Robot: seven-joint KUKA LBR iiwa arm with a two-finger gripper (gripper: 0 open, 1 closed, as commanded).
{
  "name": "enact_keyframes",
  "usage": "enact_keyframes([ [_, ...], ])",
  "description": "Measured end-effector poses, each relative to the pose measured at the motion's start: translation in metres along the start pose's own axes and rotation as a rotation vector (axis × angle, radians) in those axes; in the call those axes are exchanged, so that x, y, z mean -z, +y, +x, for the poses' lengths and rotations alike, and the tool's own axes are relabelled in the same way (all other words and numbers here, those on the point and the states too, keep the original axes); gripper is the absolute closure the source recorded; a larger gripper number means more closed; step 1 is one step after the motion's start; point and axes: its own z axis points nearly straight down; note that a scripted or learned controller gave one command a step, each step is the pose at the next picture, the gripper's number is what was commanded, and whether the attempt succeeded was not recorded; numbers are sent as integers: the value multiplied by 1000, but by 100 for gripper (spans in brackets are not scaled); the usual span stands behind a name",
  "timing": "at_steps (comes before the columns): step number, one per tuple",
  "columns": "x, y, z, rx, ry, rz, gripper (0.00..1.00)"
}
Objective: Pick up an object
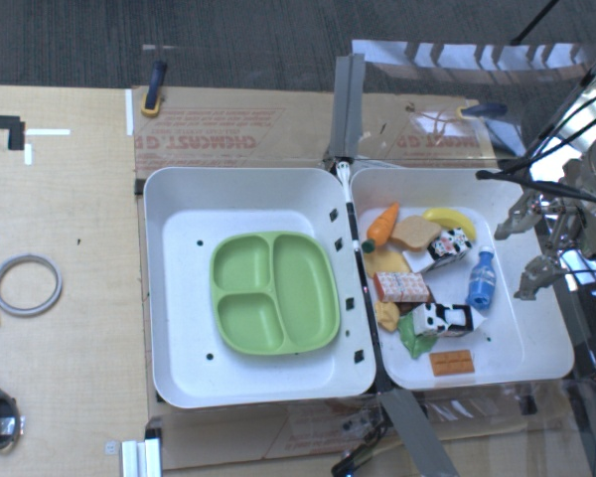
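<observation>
Gripper [536, 251] hangs unladen, fingers spread, over the right bin's [536, 351] right edge, staged to descend; candidates (blue bottle [481, 280], carrot [382, 224], banana [449, 219]) lie clustered just left; green plate [275, 292] occupies left bin [169, 296].

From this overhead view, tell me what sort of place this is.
Probably a robotics lab pick-and-place bench. Two white bins sit side by side, one with a green divided plate, the other with toy food such as a carrot, and a gripper at the right.
</observation>
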Motion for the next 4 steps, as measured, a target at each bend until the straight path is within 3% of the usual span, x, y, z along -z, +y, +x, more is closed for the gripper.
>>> enact_keyframes([
  [1,-172,-34,-37,-268,-2,1,0],
  [2,-182,-14,-119,-484,2,3,0],
  [3,-184,-22,-60,-526,-1,2,0],
  [4,-183,61,-88,-657,-3,0,0],
])
